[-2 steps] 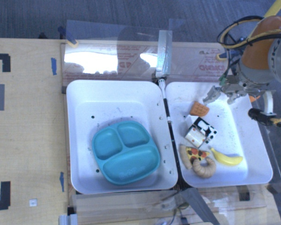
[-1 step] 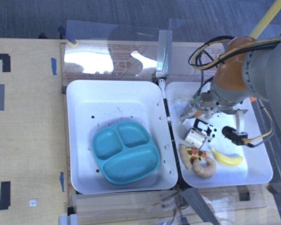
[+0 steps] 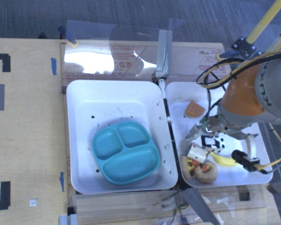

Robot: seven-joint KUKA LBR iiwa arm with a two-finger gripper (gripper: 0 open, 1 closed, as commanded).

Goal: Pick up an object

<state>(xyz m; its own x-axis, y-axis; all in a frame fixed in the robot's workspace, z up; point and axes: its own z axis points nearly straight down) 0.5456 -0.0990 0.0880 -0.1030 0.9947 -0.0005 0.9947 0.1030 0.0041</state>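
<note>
My gripper [image 3: 202,134] hangs low over the middle of the right bin [image 3: 178,97], under the grey arm with its orange band. Just below it lies a small white box [image 3: 198,153] with yellow and red markings. A brown ring-shaped toy [image 3: 205,171] rests against the box at the bin's front edge. A yellow banana [image 3: 223,160] lies to the right of the box. A black-and-white spotted piece [image 3: 217,143] sits close beside the gripper on its right. An orange wedge [image 3: 195,109] lies apart at the back of the bin. I see nothing clearly held.
The left bin [image 3: 79,107] holds a blue divided plate [image 3: 125,152] toward its front. A metal divider rail [image 3: 163,55] runs between the bins at the back. Yellow cables loop above the arm at the right.
</note>
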